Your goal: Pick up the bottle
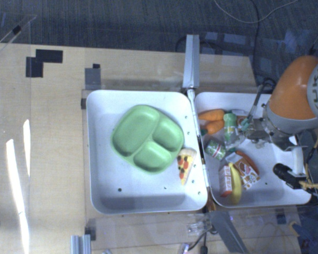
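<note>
The bottle point(230, 127) stands near the far left corner of the right bin point(265, 196), beside two carrots point(212, 120) and above a small can point(215, 150). The gripper point(249, 130) sits just beside the bottle, seemingly touching it; its pincer state cannot be told.

Grey arm point(302, 112), rounded orange band above wrist (dark lettering at edge), black cable alongside.
</note>
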Controlling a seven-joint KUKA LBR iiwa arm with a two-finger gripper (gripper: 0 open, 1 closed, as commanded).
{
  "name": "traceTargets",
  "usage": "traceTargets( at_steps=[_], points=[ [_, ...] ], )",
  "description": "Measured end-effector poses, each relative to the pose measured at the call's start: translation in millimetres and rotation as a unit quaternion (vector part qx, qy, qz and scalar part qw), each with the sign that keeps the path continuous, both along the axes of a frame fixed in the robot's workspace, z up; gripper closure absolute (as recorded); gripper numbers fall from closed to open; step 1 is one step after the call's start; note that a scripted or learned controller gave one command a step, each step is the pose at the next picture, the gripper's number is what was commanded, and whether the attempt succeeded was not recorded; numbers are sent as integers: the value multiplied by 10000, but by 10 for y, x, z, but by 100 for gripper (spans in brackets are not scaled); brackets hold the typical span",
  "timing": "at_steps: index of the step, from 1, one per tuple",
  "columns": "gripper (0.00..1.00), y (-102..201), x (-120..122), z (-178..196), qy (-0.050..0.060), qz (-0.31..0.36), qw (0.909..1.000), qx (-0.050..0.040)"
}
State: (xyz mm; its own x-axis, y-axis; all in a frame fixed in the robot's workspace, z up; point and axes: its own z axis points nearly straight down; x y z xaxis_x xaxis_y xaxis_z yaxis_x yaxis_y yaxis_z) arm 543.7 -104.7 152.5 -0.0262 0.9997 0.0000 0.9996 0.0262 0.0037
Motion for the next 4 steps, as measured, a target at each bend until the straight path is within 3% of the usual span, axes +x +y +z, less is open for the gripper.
traceTargets(
  at_steps=[1,2,3,4],
  points=[
    [0,130,137,-453,-22,601,9982,-6],
    [100,140,156,-340,-48,605,9982,-5],
    [100,-699,873,-301,-20,485,9988,-13],
    [0,-652,880,-300,-12,509,9987,19]
  ],
)
